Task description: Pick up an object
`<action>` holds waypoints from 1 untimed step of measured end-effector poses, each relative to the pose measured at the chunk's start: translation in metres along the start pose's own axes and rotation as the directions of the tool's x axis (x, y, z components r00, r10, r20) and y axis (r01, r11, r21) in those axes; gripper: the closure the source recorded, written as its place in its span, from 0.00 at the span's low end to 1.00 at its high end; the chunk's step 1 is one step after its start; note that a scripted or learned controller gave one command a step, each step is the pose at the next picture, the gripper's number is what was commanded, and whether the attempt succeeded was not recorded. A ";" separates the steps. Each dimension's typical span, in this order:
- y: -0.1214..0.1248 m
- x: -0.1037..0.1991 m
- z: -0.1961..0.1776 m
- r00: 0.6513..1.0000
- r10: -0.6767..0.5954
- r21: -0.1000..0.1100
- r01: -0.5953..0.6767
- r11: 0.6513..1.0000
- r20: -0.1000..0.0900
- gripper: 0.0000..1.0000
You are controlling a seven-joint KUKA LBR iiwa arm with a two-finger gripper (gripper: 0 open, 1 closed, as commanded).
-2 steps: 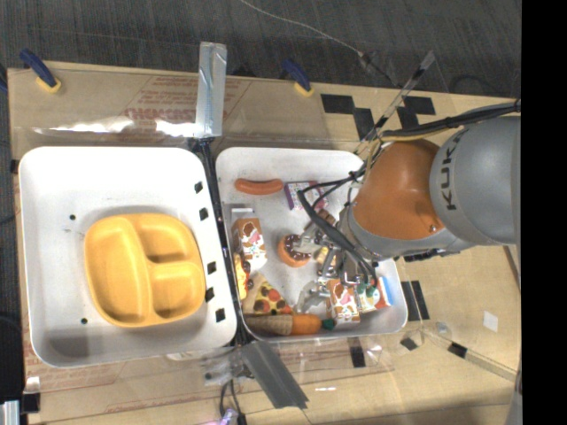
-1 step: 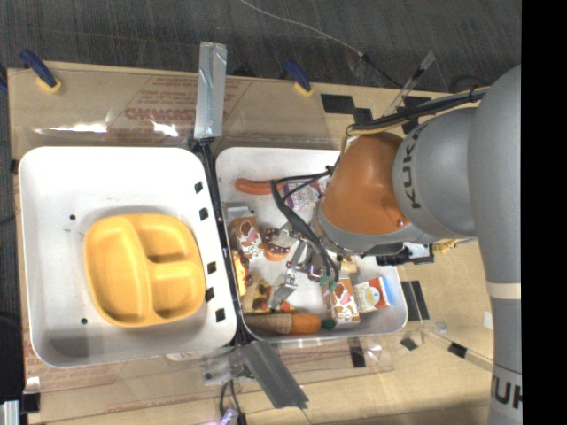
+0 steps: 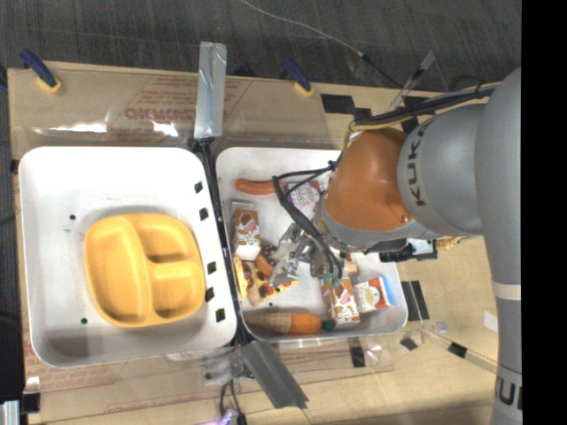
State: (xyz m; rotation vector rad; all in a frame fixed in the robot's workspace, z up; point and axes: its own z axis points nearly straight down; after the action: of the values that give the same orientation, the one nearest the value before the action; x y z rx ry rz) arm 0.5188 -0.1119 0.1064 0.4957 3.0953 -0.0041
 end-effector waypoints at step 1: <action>0.053 -0.041 -0.097 0.999 0.046 -0.004 -0.046 0.999 0.001 1.00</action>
State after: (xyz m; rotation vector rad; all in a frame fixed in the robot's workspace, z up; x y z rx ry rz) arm 0.5737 -0.0737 0.2039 0.5662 3.0816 0.0017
